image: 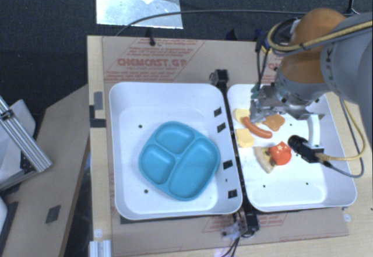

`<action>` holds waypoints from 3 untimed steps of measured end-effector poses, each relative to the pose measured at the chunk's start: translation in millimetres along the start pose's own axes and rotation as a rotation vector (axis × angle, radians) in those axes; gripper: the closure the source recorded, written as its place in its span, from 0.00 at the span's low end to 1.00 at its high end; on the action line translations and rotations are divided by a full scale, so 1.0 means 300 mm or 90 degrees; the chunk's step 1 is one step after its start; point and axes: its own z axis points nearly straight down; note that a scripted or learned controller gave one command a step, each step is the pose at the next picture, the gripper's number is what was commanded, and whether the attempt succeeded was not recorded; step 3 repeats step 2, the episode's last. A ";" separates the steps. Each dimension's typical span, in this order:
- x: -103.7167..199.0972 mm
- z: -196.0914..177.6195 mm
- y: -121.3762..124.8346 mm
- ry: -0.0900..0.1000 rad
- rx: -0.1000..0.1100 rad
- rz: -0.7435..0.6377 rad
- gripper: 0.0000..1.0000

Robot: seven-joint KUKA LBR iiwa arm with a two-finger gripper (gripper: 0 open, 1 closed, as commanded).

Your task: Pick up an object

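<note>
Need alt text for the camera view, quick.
The gripper hangs low over the right bin, just above a toy hot dog among small play-food pieces. The left bin holds a blue divided plate.

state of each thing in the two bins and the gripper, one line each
blue plate: flat in the left bin, right way up
sausage: lying in the right bin, just below the gripper
gripper: low over the food, holding nothing I can see
tomato: resting on a wedge of food
yellow slices: flat on the bin floor
</note>
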 end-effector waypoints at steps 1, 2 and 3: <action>0.196 -0.038 0.000 0.000 0.000 -0.001 1.00; 0.381 -0.027 0.053 0.001 -0.001 -0.001 1.00; 0.381 -0.027 0.053 0.001 -0.001 -0.001 1.00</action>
